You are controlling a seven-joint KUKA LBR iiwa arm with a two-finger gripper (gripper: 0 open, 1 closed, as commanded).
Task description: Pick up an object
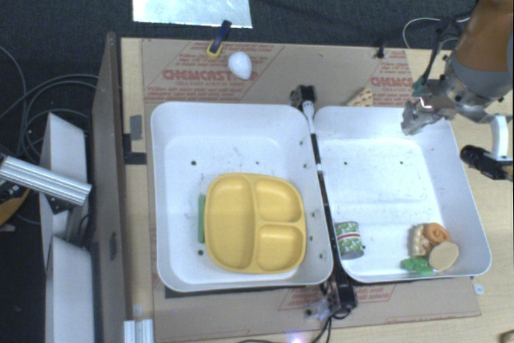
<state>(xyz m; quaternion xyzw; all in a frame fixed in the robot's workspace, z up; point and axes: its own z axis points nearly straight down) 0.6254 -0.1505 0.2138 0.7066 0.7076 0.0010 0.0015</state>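
Presently: gripper (417,118) at the far right corner of the right bin (385,173), carrying nothing visible; whether it is spread or pressed together cannot be told

Candidate objects: small green-and-white can (348,239) at the right bin's near left corner, against the divider; cluster of toy food (431,247) at its near right corner; yellow divided tray (255,222) in the near half of the left bin (185,149). Risks, as judged: the gripper sits well apart from every object, so a descent here would meet bare bin floor; the can lies tight to the bin wall, leaving little room for a grasp; the clustered food pieces touch one another and may scatter or slip; the tray looks too broad to grasp except by its rim
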